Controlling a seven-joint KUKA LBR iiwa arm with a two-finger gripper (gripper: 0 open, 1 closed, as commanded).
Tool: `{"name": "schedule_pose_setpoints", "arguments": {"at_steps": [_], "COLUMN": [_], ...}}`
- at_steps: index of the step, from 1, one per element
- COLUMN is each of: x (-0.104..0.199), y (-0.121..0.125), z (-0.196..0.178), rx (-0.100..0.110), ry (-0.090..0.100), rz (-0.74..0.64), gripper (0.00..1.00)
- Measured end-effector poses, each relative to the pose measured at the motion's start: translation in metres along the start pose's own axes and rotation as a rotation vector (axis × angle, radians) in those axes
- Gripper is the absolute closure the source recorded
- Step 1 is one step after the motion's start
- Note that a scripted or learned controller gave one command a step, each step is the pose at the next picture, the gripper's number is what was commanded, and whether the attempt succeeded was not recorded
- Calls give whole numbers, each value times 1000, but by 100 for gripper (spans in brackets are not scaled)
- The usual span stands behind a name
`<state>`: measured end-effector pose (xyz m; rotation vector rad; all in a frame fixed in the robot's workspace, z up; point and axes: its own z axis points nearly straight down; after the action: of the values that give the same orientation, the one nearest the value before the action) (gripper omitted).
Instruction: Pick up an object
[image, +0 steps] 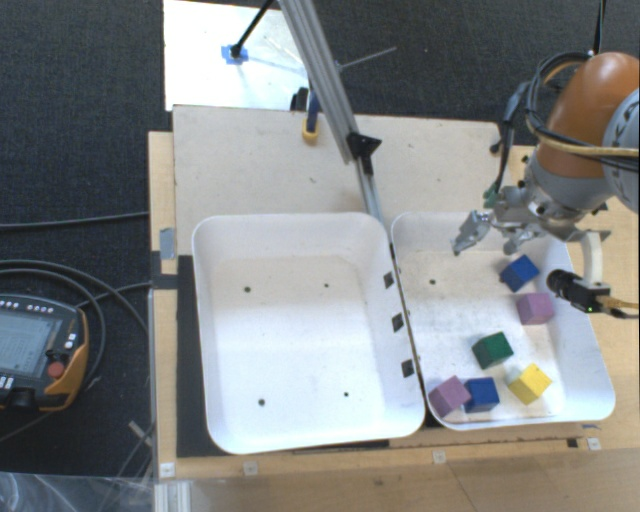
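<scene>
Camera view: arm enters from 3 o'clock, gripper (487, 231) hangs over the upper part of the right bin (600, 395), near its back wall. Jaws look apart, nothing between them.

Six blocks, all in the right bin:
- blue block (519, 272), nearest, just off the jaws at about 4 o'clock
- pale purple block (535, 308), next down, same bearing
- green block (492, 349), near 6 o'clock, further off
- yellow block (530, 383), second blue block (481, 393) and second purple block (449, 395) clustered at the bin's front edge; those last two sit touching or close to it

Left bin (215, 330) sits at 9 o'clock on the desk (240, 160).

My read: the nearest blue block is the obvious target. Short shift toward 4 o'clock, then descend. It sits rotated against the bin walls, so wrist yaw may need matching. Free on all sides, no long axis to worry about.
</scene>
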<state>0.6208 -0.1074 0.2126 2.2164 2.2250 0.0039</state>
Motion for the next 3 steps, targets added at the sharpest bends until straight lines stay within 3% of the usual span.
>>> {"name": "schedule_pose_setpoints", "arguments": {"at_steps": [1,2,3], "x": [-3,-33,-15], "y": [-48,-70,-99], "z": [126,122,122], "rx": [8,3,3], "ry": [0,-2,0], "rz": [3,6,3], "gripper": [0,0,0]}}
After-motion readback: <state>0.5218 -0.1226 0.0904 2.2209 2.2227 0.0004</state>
